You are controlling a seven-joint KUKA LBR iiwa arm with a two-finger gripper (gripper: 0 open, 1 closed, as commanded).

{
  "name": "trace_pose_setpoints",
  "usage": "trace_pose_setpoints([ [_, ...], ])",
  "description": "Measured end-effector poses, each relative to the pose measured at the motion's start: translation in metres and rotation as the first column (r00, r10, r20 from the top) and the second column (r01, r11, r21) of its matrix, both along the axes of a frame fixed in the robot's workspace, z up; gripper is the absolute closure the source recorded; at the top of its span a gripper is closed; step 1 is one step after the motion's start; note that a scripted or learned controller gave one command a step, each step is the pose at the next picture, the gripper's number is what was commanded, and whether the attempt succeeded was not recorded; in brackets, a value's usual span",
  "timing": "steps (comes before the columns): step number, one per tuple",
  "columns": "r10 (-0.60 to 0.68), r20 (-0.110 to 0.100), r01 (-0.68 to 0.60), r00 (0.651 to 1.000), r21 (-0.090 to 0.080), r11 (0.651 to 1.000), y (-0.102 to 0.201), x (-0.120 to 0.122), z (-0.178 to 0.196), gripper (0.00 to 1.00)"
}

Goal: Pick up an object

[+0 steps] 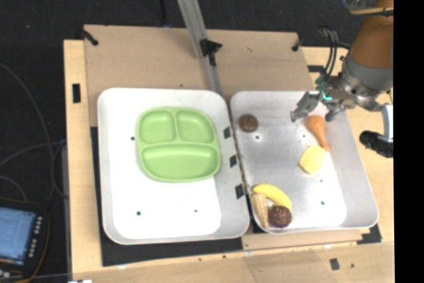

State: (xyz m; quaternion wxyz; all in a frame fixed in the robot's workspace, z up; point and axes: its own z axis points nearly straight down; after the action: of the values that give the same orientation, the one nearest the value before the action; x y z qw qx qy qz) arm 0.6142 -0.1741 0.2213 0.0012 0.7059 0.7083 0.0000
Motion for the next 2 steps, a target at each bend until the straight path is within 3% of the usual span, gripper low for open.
trace_pose_setpoints([
  [2,0.001,-0.005,-0.001,1.000,0.001,1.000,-0.002,0.016,-0.115,0.00],
])
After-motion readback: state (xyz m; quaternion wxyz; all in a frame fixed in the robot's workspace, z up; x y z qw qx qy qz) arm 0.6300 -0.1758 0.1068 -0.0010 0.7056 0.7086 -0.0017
